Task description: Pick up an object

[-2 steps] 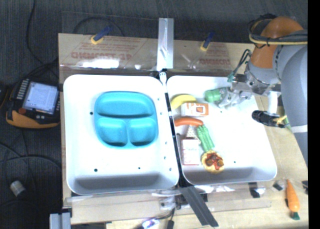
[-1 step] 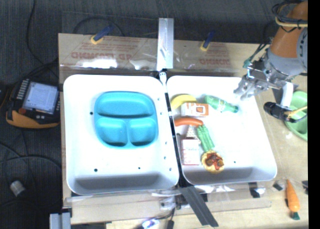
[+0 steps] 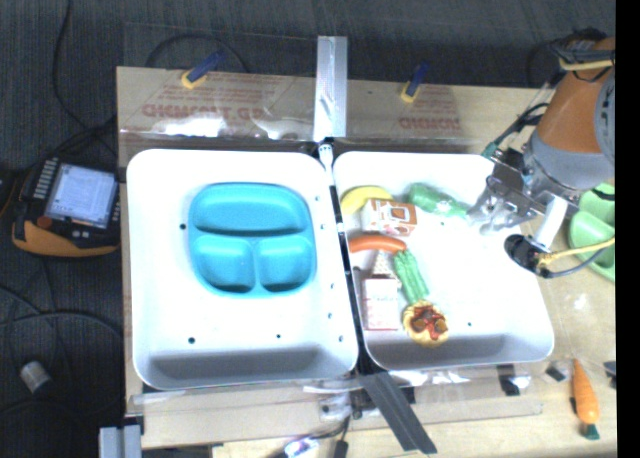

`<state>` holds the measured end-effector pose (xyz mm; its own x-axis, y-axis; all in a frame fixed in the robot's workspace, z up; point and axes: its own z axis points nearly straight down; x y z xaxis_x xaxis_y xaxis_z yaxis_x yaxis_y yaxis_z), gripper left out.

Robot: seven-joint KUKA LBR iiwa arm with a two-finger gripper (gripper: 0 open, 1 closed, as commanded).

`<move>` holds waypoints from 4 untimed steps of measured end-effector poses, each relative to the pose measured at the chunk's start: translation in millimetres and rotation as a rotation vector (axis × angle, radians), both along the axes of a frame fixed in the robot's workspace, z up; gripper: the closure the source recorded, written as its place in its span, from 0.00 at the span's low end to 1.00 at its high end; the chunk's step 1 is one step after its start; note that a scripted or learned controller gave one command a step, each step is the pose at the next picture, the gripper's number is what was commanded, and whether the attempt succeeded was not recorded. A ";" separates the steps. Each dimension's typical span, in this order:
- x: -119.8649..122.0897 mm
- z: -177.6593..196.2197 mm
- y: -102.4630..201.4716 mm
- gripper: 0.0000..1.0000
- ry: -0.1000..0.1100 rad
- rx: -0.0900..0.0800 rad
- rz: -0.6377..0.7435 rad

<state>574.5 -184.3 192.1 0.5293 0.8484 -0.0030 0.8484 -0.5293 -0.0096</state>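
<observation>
My gripper (image 3: 497,208) is over the right bin (image 3: 500,336), near its 2 o'clock corner, above bare floor. I see nothing between the fingers, so I'm treating it as carrying nothing. How far apart they stand I cannot tell; the metal there blurs together from this angle.

Candidates all sit toward the bin's 9 o'clock side, packed along the divider:
- green packet (image 3: 436,200) at about 11 o'clock in the bin, nearest to me, mostly free on its 3 o'clock side
- yellow piece (image 3: 362,196) and small printed box (image 3: 388,215) touching each other, just at 9 o'clock of the packet
- red sausage-like piece (image 3: 377,243) under the box
- green cylinder (image 3: 410,274) running down to a round red-and-yellow item (image 3: 425,320) at 6 o'clock
- flat pinkish box (image 3: 380,302) against the divider

Best pick, my judgement: the green packet. Shortest travel, open floor on one side, so one finger has room to land. Straddle its short axis, come straight down, close only once low enough. Risk: it looks soft and flat, could slip or bunch.

Fallback: the green cylinder. Grip across its width, with a finger at 3 o'clock and one at 9 o'clock. The flat box is just beside it, so the 9 o'clock finger has little room.

Left bin (image 3: 160,346) holds a blue divided tray (image 3: 250,236); not a target for me here.
</observation>
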 end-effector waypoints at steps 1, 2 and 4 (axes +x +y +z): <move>-0.1 0.0 -0.2 0.00 0.001 0.001 0.000; 6.7 -13.5 113.0 0.00 0.002 -0.002 0.013; -23.8 62.6 -26.7 0.00 0.001 -0.006 -0.106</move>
